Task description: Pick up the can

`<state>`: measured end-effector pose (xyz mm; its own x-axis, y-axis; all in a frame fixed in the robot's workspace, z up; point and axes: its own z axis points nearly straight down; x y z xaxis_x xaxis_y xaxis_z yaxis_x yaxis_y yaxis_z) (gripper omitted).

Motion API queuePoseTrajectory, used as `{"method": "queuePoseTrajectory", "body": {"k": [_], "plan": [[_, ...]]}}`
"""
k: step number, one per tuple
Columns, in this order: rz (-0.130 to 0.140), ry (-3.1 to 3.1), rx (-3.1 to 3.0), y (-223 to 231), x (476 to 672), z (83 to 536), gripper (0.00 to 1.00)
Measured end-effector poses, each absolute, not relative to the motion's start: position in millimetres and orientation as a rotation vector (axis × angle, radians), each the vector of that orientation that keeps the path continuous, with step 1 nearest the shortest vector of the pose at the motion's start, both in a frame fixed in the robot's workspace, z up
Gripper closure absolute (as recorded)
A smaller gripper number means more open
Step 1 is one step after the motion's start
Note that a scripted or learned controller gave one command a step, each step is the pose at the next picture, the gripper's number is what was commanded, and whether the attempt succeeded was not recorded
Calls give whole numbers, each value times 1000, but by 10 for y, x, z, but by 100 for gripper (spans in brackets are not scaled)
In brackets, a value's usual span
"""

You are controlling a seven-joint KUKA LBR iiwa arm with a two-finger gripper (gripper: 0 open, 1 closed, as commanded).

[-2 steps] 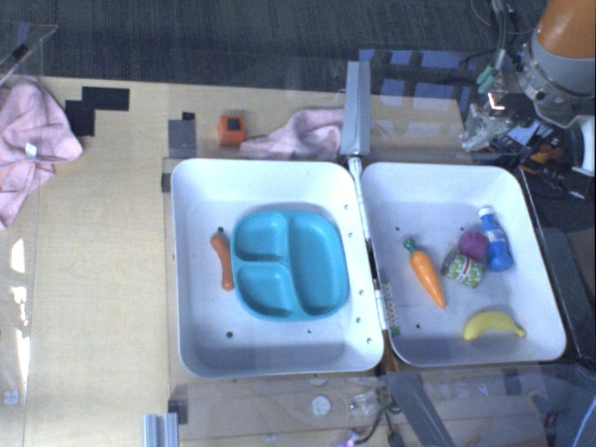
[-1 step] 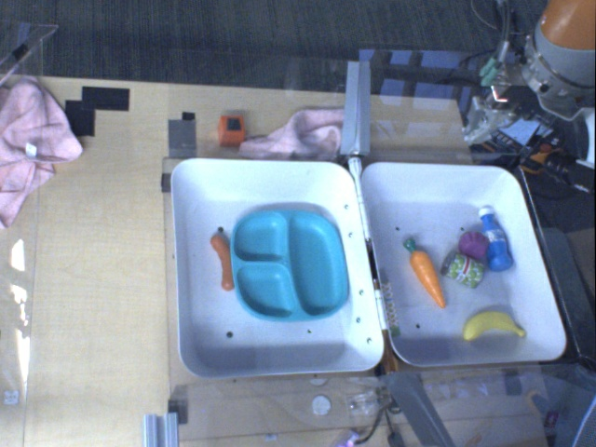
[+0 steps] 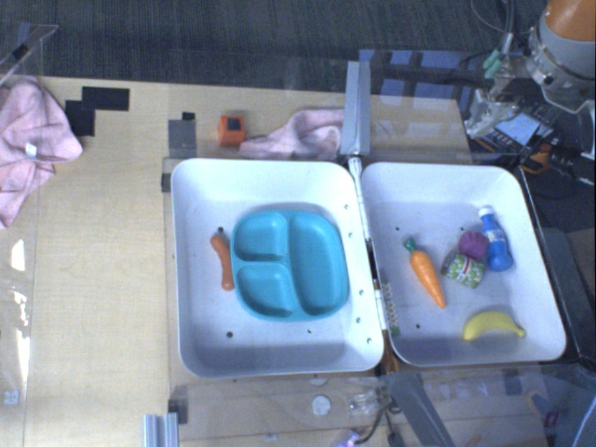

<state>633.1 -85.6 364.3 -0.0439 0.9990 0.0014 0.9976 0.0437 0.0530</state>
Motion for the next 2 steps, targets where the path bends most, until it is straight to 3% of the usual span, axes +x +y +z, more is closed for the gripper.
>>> {"method": "queuePoseTrajectory", "body": {"k": [2], "plan": [[75, 2247, 2126, -841, 6370, 3876, 100]]}}
